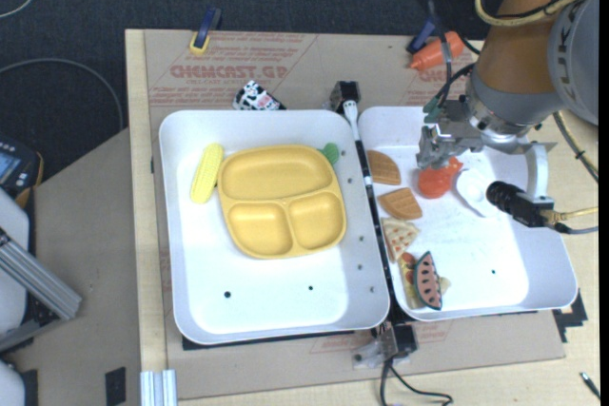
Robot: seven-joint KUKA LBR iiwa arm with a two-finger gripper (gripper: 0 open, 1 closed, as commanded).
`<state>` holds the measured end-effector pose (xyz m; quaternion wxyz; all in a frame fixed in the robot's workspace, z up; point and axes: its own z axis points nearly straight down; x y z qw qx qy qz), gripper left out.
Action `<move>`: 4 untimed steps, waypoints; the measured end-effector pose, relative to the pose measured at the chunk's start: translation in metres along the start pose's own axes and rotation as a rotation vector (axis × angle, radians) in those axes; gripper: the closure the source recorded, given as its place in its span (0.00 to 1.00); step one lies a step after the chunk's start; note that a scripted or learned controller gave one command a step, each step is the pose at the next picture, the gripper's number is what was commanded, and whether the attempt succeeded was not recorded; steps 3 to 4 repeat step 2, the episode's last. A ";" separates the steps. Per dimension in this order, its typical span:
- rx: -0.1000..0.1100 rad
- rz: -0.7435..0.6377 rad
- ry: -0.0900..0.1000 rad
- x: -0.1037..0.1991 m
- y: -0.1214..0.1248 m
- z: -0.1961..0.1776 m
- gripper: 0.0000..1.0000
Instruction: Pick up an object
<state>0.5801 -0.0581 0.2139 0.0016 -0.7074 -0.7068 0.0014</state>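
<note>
My gripper hangs low over the upper part of the right bin. It is right on top of a red tomato-like toy, and I cannot see whether it grips the toy. A small white piece lies just right of the red toy. Left of it lie two brown bread slices, then a checked wedge and a watermelon slice toward the front.
The left bin holds a yellow divided plate, a corn cob and a small green item. A black-and-white toy sits on the board behind the bins. A black camera unit juts from the wrist.
</note>
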 end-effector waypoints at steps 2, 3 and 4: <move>-0.002 -0.001 0.000 0.001 -0.003 -0.001 1.00; -0.002 -0.001 0.000 0.001 -0.003 -0.001 1.00; -0.002 -0.001 0.000 0.001 -0.003 -0.001 1.00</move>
